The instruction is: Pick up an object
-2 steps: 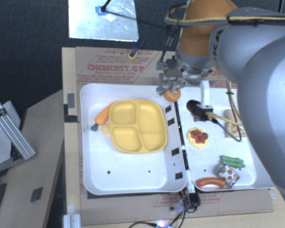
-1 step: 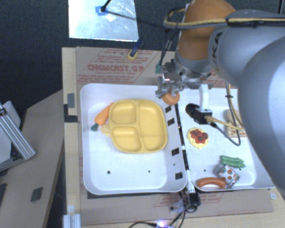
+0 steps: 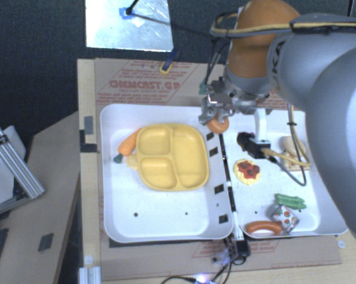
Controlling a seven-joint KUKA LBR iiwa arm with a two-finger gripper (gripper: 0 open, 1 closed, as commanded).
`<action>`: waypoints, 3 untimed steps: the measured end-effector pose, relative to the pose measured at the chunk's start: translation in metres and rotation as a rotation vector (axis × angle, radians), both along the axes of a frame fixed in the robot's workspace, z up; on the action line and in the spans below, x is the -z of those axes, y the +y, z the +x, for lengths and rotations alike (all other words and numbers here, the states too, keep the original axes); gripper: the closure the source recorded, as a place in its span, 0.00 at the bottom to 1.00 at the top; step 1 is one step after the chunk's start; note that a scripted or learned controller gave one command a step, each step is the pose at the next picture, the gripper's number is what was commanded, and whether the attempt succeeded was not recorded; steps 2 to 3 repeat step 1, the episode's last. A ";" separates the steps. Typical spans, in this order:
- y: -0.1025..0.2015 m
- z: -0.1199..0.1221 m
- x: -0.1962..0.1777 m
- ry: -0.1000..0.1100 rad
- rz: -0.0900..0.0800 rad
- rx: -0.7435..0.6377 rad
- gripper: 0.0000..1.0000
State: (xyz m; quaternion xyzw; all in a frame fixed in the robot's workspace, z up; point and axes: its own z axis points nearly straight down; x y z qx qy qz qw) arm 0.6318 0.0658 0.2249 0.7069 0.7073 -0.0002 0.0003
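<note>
Nearest things: We see a red-orange sausage (image 3: 262, 228) along the near wall of the right-hand bin (image 3: 257, 201), with a small patterned can (image 3: 285, 218) just beside it.
A little farther: A green pod (image 3: 290, 202) lies behind the can, and a yellow pizza slice (image 3: 247, 171) with red topping lies close to the divider.
Left-hand bin: In the left-hand bin (image 3: 166, 215) a yellow divided plate (image 3: 169, 157) fills the middle, and a carrot (image 3: 128, 142) rests against its far-left corner.
Task's thing: We take the small orange thing (image 3: 219, 126) as the target. It is at the far end of the divider between the two bins, right under the gripper.
Gripper: The gripper (image 3: 216, 118) is at the top of that orange thing, apparently touching it. We cannot tell whether it is open, closed or clamped on it, because the wrist hides the tip.
Step in hand: We judge this to be the grasp itself, with the arm at the object and no clear lift yet.
Next move: We think it needs a firm closure on the orange thing and then a straight rise, clear of the divider and the bin wall. A slip looks likely if the hold is shallow.
Farthest: A printed cardboard sheet (image 3: 142, 83) lies on the surface behind the bins.
</note>
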 end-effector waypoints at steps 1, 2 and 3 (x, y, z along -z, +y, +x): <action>0.006 0.017 0.007 -0.002 0.000 -0.004 1.00; 0.006 0.017 0.007 -0.002 0.000 -0.004 1.00; 0.006 0.017 0.007 -0.002 0.000 -0.004 1.00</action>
